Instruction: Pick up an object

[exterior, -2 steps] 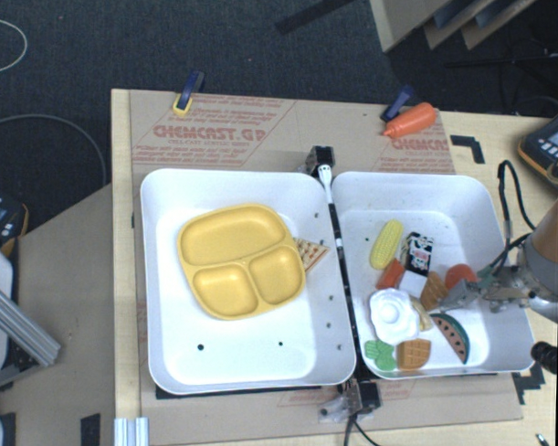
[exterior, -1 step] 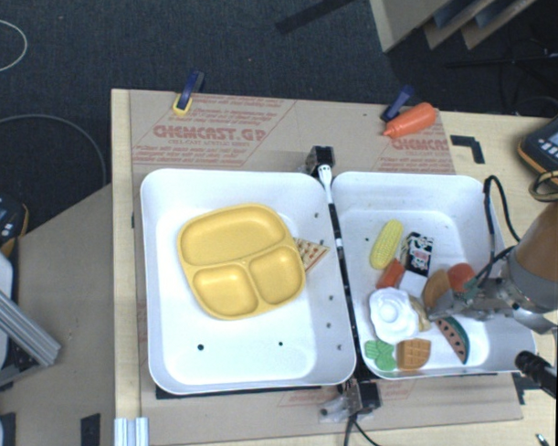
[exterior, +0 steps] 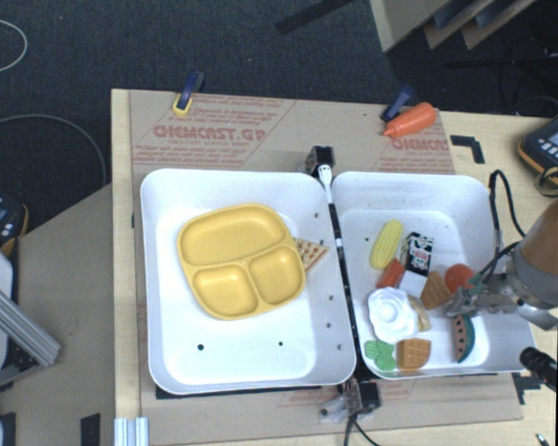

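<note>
Brown board (exterior: 218, 128) under both bins reads "CHEMCAST GP" in red, printed at least twice. Left bin (exterior: 165, 351) holds a yellow divided plate (exterior: 239, 260) with a waffle piece (exterior: 311, 253) beside it. Right bin (exterior: 353, 188) holds toy corn (exterior: 385, 244), a black-and-white carton (exterior: 418, 253), a fried egg (exterior: 388, 311) and a watermelon slice (exterior: 463, 337). Gripper (exterior: 468, 299) sits low just above the slice; its grip state cannot be judged.

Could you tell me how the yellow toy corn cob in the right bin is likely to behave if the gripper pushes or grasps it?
The yellow toy corn cob looks rounded and elongated, so a sideways push would probably roll it. It appears to be moulded plastic, likely stiff and light. Its glossy, curved surface might slip between fingers unless it is gripped across its width.
</note>
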Motion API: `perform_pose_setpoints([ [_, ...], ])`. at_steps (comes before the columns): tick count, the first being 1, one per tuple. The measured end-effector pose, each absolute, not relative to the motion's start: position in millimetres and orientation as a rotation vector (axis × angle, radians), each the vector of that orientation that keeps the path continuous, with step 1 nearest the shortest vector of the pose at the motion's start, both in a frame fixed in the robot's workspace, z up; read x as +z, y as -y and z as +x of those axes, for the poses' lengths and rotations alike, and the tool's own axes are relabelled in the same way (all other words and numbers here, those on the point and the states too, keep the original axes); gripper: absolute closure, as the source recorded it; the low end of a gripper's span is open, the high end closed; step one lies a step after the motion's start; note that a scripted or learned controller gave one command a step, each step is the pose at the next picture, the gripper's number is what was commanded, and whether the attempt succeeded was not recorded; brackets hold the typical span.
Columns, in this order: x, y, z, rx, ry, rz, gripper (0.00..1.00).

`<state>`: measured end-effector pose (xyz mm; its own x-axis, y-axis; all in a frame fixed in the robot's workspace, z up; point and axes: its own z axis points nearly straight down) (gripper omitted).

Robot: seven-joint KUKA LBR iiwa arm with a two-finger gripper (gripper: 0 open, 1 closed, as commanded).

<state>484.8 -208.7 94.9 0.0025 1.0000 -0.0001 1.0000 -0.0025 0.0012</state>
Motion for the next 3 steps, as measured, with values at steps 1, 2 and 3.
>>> perform_pose_setpoints([
  [1,139.6,204.1,482.5,0.003,-2.218,2.216,1.0],
  [2,195.5,215.1,481.7,0.003,-2.215,2.216,1.0],
  [3,227.1,215.6,483.1,0.003,-2.218,2.215,1.0],
])
